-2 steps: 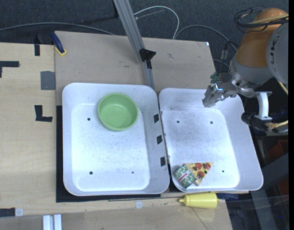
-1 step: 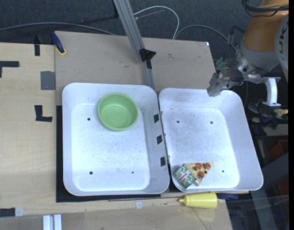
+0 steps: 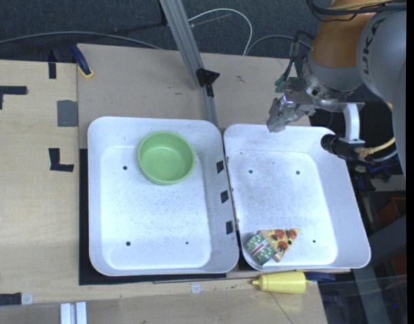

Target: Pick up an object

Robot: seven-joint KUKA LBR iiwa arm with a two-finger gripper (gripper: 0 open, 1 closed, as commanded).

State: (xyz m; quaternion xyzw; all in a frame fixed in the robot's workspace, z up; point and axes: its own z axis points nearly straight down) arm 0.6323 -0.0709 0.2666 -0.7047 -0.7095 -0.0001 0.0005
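A green bowl (image 3: 166,156) sits upright in the left bin (image 3: 109,201), toward its far middle. A small toy pizza slice with a green patch (image 3: 270,243) lies in the near left corner of the right bin (image 3: 328,201). My gripper (image 3: 277,122) hangs over the far rim of the right bin, well away from both objects, and I see nothing between its fingers.
A yellow bottle-shaped object (image 3: 283,283) lies on the bench just outside the right bin's near rim. A grey pole (image 3: 185,39) slants over the bench behind the bins. Black cables (image 3: 342,146) hang off the arm at the right.
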